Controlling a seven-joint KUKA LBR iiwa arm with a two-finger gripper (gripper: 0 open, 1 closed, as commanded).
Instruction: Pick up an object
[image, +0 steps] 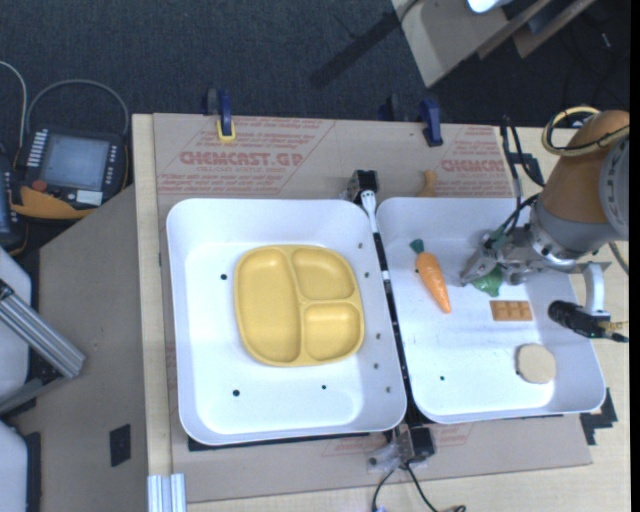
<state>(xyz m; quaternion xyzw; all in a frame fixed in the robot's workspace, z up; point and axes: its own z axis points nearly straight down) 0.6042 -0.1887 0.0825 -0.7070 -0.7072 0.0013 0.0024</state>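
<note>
In the right bin (470, 400) lie an orange carrot (433, 280) with a green top, a small brown waffle-like square (511, 311) and a round beige cookie (536, 363). My gripper (492, 268) is down in the upper middle of this bin, just right of the carrot. A green object (490, 283) pokes out directly beneath it and is partly hidden by it. Whether the green object is gripped cannot be made out. The arm (580, 190) comes in from the right edge.
The left bin (200, 400) holds a yellow divided plate (298, 303) in its middle. The two bins meet along a dark seam (388, 300). The front half of the right bin has bare white floor left of the cookie.
</note>
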